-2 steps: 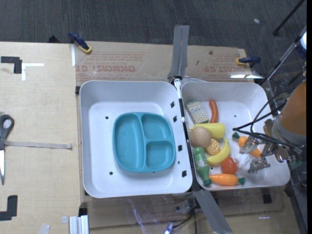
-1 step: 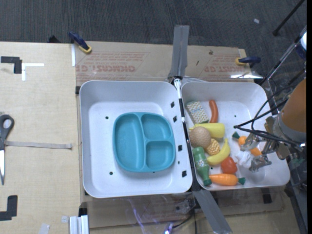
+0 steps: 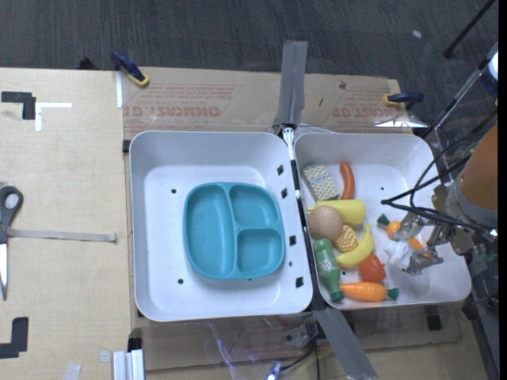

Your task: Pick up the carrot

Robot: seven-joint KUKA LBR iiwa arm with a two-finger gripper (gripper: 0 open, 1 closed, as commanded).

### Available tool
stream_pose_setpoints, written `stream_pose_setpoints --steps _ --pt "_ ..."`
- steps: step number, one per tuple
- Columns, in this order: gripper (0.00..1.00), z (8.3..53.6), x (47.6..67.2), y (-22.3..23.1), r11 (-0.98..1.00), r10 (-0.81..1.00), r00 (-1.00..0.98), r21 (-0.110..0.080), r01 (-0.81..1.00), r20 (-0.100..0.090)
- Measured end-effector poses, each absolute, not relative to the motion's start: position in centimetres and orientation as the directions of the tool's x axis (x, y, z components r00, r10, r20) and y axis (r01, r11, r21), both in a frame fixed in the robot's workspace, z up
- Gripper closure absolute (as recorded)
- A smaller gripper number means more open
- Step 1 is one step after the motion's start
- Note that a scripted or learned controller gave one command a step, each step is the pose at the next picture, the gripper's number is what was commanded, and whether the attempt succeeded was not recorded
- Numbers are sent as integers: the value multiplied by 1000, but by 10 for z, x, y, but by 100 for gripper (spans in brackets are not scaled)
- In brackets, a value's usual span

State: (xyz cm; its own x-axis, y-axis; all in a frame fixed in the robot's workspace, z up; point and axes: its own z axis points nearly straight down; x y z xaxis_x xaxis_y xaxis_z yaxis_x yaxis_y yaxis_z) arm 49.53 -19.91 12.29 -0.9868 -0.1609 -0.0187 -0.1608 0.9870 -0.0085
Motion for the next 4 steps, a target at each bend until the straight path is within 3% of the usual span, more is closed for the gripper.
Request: stream_pose_setpoints --steps 1,2,3,4 --pt "100 93 549 -185 871 -490 -871 -2 -490 -5" --pt "100 225 562 -152 981 -194 -981 -1 -194 -7" --pt "0 225 562 -152 981 -194 -981 -1 -194 -7" --pt "0 141 556 -192 992 -128 -992 0 -128 -3"
